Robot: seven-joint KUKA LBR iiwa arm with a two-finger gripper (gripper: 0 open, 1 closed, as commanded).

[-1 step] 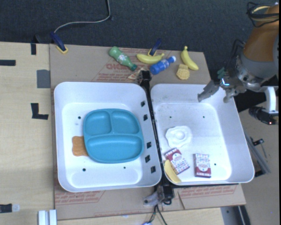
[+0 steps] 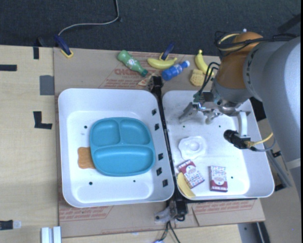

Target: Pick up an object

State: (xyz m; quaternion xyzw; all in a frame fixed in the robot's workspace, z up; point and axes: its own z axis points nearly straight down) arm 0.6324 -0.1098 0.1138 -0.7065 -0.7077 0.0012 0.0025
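The right bin [image 2: 257, 182] held four loose things. The egg [image 2: 191, 146], flat and white, lay near its middle. Toward the front from the egg sat a red-and-white carton [image 2: 190, 174], tilted. A second carton [image 2: 218, 178] lay just beside that one, on the side away from the left bin. A yellow slice [image 2: 184, 186] touched the first carton's front edge, in the bin's front corner.

The gripper [image 2: 198, 114] hung over the same bin, just behind the egg. Its fingers [image 2: 186, 114] were spread apart with nothing between them. None of the four things was lifted, and the egg was the closest to it. The arm [image 2: 272, 85] covered the bin's back corner farthest from the egg.

Left of the egg in the view, past the wall between the bins, the left bin [image 2: 70, 99] held a blue divided plate [image 2: 122, 147]. A piece of toast [image 2: 84, 158] stuck out from under the plate's far-left rim.

Beyond the egg, outside the bins on the cardboard, lay a row of things. The corn [image 2: 197, 78] was nearest the gripper, with a banana [image 2: 201, 63] just behind it. Further left in the view came a blue bottle [image 2: 174, 71], a second banana [image 2: 161, 63] and a green bottle [image 2: 131, 63]. A blue clamp [image 2: 65, 48] sat well apart, at the bench's back edge.
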